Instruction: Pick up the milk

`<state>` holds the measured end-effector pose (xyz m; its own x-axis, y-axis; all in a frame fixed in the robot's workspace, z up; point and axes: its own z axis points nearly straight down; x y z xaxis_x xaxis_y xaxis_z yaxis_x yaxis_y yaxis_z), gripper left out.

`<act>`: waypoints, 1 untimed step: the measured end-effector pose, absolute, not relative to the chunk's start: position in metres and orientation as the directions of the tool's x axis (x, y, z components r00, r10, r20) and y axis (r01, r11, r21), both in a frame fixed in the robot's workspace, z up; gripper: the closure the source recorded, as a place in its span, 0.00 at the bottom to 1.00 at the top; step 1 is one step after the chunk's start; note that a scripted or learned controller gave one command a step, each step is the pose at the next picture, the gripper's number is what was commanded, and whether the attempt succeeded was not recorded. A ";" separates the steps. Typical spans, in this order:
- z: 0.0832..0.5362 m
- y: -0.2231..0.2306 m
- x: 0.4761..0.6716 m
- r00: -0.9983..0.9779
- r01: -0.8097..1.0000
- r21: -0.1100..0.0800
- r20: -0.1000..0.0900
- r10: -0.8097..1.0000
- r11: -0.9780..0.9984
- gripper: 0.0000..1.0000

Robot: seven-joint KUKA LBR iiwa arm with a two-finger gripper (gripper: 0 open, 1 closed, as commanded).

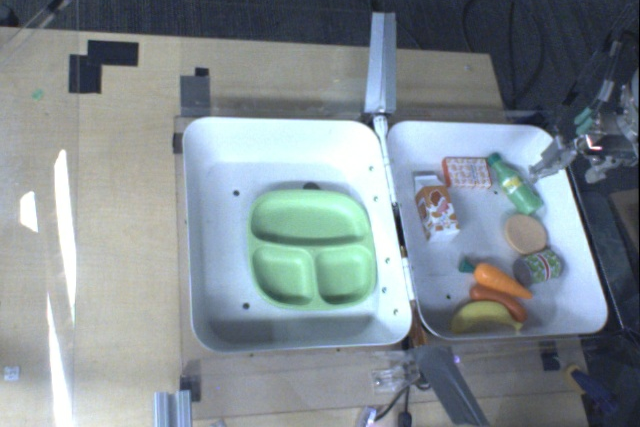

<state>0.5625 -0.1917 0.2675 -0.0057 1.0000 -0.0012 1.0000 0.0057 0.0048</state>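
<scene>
The milk [437, 210] lies at the left of the right bin [590, 300], long axis running up-down in frame, just below a red box [467, 173]. The tool [570, 151], at the bin's upper right, holds nothing; its opening I cannot tell. It should cross left and straddle the carton's narrow width.

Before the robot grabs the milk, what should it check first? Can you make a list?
1. Milk in the right bin, nothing on top: ok.
2. Milk standing up or lying down: cannot tell.
3. Room around it: the box is close but apart: ok.
4. End effector over the milk: not ok, it is at the bin's far right corner, by the bottle.
5. Milk held: not ok.
</scene>
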 end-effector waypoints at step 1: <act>0.180 -0.126 0.581 -0.247 0.969 0.004 -0.001 0.969 0.247 0.00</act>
<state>0.5806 -0.1257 0.1803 -0.2468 0.9691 -0.0008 0.9691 0.2468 0.0037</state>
